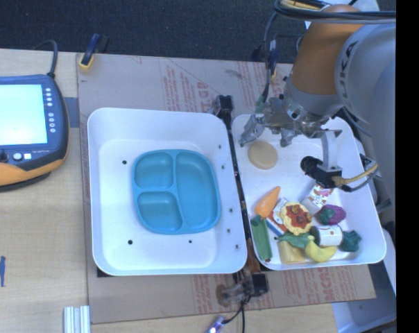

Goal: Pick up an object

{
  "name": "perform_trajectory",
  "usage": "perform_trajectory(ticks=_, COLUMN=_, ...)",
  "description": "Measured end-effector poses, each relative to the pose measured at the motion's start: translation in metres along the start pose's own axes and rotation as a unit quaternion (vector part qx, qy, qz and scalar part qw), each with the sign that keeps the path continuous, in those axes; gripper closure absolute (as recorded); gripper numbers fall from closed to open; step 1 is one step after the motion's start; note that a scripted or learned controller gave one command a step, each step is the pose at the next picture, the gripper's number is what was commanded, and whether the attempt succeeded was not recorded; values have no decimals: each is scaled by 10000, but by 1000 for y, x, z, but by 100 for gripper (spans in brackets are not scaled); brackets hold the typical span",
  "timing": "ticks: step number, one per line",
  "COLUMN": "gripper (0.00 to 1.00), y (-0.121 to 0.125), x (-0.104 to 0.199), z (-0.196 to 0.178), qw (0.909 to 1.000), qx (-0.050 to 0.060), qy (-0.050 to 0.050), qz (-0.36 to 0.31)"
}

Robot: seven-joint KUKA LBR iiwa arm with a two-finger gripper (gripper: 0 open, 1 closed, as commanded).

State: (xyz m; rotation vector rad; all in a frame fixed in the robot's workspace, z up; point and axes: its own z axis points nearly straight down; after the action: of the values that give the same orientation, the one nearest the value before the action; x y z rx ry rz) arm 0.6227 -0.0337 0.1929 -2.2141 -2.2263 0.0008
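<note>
My gripper (pixel 267 136) hangs over the far left part of the right bin (pixel 373 207), fingers spread open with nothing between them. Just below it lies a round tan cookie-like piece (pixel 263 155). Further toward the front of the same bin sits a pile of toy food: an orange carrot (pixel 267 201), a pizza slice (pixel 296 217), a green cucumber (pixel 260 237), a yellow banana (pixel 319 252), a purple piece (pixel 331 214) and a small white can (pixel 328 236).
The left bin (pixel 105 186) holds a blue divided plate (pixel 175 191). A tablet pendant (pixel 22 127) lies on the bench at far left. The grey arm with its orange band (pixel 327 54) reaches in from the upper right. A black clamp (pixel 224 105) sits between the bins at the back.
</note>
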Motion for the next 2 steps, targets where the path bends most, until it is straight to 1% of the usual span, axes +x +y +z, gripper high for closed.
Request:
perform_trajectory(ticks=1, gripper=0, y=-70, x=-28, z=-8, qw=10000, qx=18, qy=-8, qz=7)
perform_trajectory(ticks=2, gripper=0, y=-104, x=-64, z=75, qw=10000, qx=21, qy=2, qz=5)
